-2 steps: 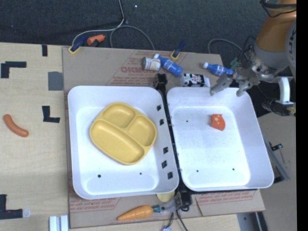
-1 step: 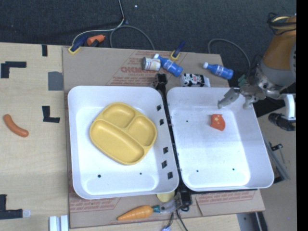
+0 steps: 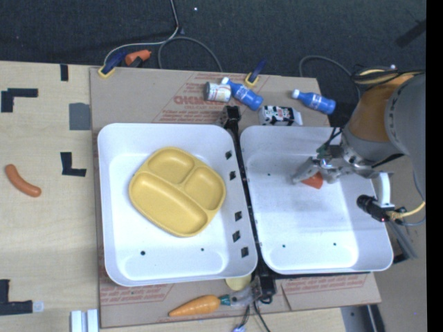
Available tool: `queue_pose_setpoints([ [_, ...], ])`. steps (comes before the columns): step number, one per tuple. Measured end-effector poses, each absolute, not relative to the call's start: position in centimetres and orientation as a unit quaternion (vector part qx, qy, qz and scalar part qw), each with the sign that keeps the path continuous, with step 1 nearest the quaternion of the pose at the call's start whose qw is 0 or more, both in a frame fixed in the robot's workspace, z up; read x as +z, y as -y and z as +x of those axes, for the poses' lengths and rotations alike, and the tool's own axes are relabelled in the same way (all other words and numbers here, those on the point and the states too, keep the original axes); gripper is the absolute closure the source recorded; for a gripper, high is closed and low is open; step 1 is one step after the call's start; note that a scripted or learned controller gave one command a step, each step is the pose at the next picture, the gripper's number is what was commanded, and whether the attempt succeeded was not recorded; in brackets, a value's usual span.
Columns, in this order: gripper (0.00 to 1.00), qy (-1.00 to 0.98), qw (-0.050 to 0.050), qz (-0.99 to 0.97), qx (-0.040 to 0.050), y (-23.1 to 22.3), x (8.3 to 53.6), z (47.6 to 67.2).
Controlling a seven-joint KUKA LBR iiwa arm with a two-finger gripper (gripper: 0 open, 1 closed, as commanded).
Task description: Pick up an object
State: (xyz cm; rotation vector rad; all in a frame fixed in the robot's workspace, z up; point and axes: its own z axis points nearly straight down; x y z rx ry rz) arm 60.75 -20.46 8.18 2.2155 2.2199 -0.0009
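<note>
**Operator:** Orange-red, small and blocky: is that the part to be picked?

**Technician:** Yes. The orange object [image 3: 315,181] lies on the floor of the right bin [image 3: 304,251], in its upper half, directly at the tip of the gripper [image 3: 309,173]. The grey fingers slant down over it and cover its top edge.

**Operator:** State of the tool?

**Technician:** Cannot be determined. The tip sits against the object, but nothing confirms that the piece is held.

**Operator:** Handling properties?

**Technician:** Judged from its size, it is light. It is probably a rigid or slightly yielding plastic toy, not fragile. The smooth white bin floor offers little friction, so a glancing contact may push it aside.

**Operator:** Recommended hold?

**Technician:** Across its narrow width, centred, with the tool coming straight down. The yellow divided plate [image 3: 178,190] in the left bin [image 3: 114,144] is well apart and no obstruction.
</note>
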Motion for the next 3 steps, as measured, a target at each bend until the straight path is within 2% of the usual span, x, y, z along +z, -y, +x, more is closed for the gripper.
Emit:
queue_pose_setpoints([
  [1,0.00,-0.708,0.003,0.706,0.0007,20.0,8.7,64.5],
  [2,0.00,-0.707,0.005,0.707,0.0007,17.9,8.8,61.0],
  [3,1.00,-0.707,0.005,0.707,0.0010,17.9,9.8,61.1],
])
